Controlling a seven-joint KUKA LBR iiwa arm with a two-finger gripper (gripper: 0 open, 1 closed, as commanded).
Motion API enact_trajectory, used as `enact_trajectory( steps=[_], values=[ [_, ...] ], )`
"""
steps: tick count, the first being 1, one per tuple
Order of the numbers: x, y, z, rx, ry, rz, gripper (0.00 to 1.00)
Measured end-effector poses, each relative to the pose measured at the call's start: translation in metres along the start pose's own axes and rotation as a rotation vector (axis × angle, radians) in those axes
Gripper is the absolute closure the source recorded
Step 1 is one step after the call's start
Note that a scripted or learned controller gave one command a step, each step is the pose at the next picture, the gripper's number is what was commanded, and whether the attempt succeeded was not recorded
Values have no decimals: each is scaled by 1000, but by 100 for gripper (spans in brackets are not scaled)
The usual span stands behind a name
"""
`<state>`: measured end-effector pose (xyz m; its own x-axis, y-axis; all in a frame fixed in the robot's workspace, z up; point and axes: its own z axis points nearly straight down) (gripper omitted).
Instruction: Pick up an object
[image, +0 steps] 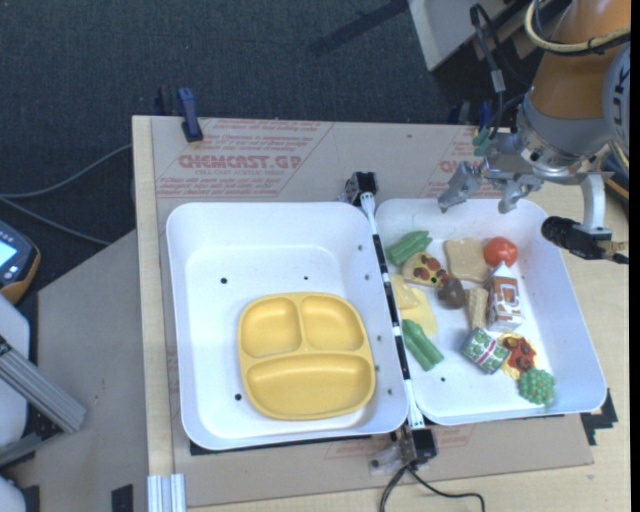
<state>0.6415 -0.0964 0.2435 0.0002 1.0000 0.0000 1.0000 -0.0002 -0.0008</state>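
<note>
The grey two-finger gripper (482, 194) hangs over the far rim of the right shallow white bin (580, 335), fingers apart, nothing between them. Below lie a red round tomato toy (500, 250), a green pepper-like piece (409, 246), perhaps a small carton (506, 301). A yellow three-compartment plastic plate (304, 355) sits in the left shallow white bin (200, 300).

so the right bin (575, 300) has all the pickable stuff, a loose pile of toy food; red tomato (500, 250) sits around 1 o'clock, tan bread slice (464, 259) touching its left side; green pea pod (409, 246) at 11; small carton (506, 303) dead centre, lying tilted; green-and-white can (482, 350) on its side near 5; grapes (537, 386) further out at 5; another green pod (422, 346) at 8
</note>
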Motion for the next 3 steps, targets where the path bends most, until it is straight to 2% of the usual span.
enact_trajectory(
  steps=[1,2,3],
  values=[
    [-101,-54,87,8,0,10,0],
    [-80,-70,159,-7,-6,1,0],
    [-45,-122,155,-10,-4,0,0]
  ],
)
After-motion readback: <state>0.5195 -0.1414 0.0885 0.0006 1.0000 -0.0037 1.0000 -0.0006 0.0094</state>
